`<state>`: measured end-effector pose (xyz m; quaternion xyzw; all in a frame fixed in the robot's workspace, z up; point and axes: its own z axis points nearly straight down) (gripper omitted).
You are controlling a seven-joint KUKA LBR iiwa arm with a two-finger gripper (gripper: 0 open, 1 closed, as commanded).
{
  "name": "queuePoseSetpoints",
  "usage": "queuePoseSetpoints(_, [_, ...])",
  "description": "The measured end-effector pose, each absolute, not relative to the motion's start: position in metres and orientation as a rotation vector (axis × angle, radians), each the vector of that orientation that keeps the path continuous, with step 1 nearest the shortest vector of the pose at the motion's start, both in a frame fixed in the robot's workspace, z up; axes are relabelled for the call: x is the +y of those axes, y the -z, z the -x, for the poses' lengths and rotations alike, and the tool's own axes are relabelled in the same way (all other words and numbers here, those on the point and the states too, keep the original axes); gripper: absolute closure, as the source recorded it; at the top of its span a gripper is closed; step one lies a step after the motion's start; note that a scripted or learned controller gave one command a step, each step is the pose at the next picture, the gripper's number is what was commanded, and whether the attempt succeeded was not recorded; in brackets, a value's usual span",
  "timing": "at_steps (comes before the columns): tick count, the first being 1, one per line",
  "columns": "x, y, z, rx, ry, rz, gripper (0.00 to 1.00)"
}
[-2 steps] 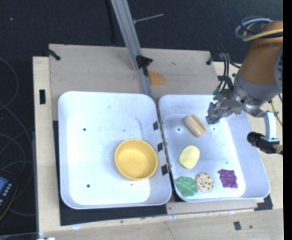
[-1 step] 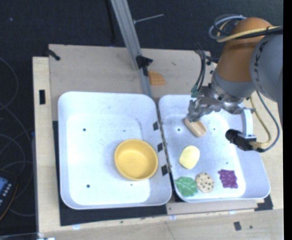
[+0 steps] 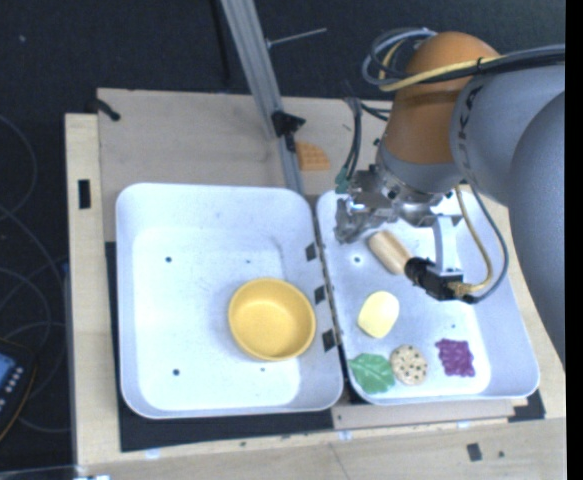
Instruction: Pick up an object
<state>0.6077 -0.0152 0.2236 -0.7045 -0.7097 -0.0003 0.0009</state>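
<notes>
While you scan from the left, log these against the right bin: yellow bowl in the neighbouring bin, well apart. Inside the right bin: hand at its upper-left corner, grip state not discernible; tan cylinder just beside the hand; pale yellow piece mid-bin; green piece, cookie, purple piece along its lower wall. Risk, judged: the cylinder may roll off if pinched off-centre. No legible writing.

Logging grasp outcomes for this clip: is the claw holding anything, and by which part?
Cannot be told: the claw sits over the right bin, beside a tan cylinder.
</notes>
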Motion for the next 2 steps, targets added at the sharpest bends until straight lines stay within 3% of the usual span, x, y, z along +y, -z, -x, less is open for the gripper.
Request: queuePoseSetpoints(2, [0.086,-0.239,-0.612,-2.231,0.005,2.212,1.00])
